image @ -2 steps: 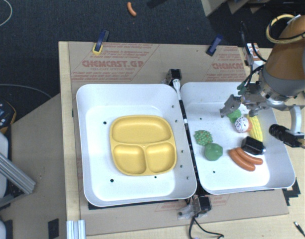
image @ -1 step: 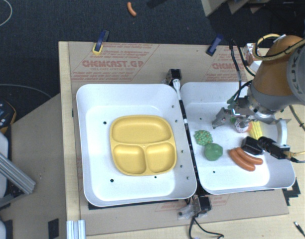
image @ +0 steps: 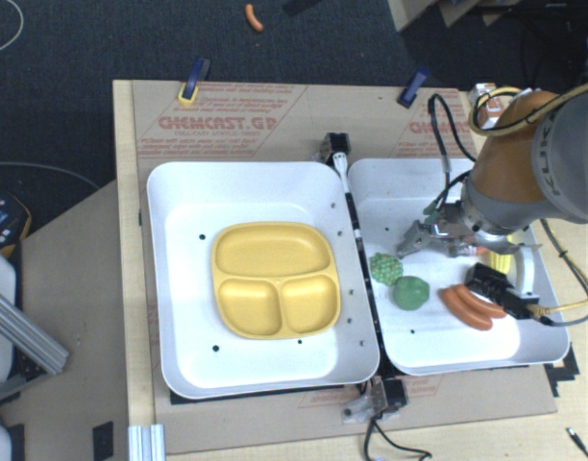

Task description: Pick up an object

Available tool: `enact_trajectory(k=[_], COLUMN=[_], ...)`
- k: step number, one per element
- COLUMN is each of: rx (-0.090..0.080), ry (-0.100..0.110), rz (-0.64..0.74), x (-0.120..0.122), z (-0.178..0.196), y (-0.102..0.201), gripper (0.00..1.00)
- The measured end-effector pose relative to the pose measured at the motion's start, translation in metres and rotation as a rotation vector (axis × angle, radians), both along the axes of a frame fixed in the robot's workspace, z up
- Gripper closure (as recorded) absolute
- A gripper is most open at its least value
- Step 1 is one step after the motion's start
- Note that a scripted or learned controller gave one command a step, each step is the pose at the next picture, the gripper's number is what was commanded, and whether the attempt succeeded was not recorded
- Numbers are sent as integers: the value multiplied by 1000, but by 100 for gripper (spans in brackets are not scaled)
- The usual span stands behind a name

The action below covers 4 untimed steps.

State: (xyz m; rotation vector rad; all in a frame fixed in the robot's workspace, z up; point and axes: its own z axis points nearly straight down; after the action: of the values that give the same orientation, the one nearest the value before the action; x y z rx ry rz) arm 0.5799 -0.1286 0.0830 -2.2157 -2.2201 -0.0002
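Gripper (image: 421, 239) hangs low in the right bin (image: 409, 351), fingers spread and holding nothing, with the green broccoli (image: 386, 268) just below-left, nearer than the sausages (image: 465, 307).

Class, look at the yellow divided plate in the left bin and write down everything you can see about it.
The yellow divided plate is a rounded-corner tray, seemingly smooth plastic, moulded into three compartments: one wide section at the far side and two smaller ones nearer the camera, split by raised ridges. It lies flat, right way up, near the middle of the left bin, slightly turned against the bin's edges. Nothing lies in it, and it touches only the bin floor.
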Motion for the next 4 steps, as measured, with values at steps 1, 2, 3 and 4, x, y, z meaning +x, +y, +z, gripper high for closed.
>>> enact_trajectory(k=[1, 2, 3, 4], rx=[-3, -6, -6, -6], ry=[-3, -10, -11, -11], rz=[-2, -2, -3, -1], x=[0, 4, -1, 0], z=[12, 56, 103, 145], y=[-2, -2, -6, -7], gripper=[100, 100, 100, 100])
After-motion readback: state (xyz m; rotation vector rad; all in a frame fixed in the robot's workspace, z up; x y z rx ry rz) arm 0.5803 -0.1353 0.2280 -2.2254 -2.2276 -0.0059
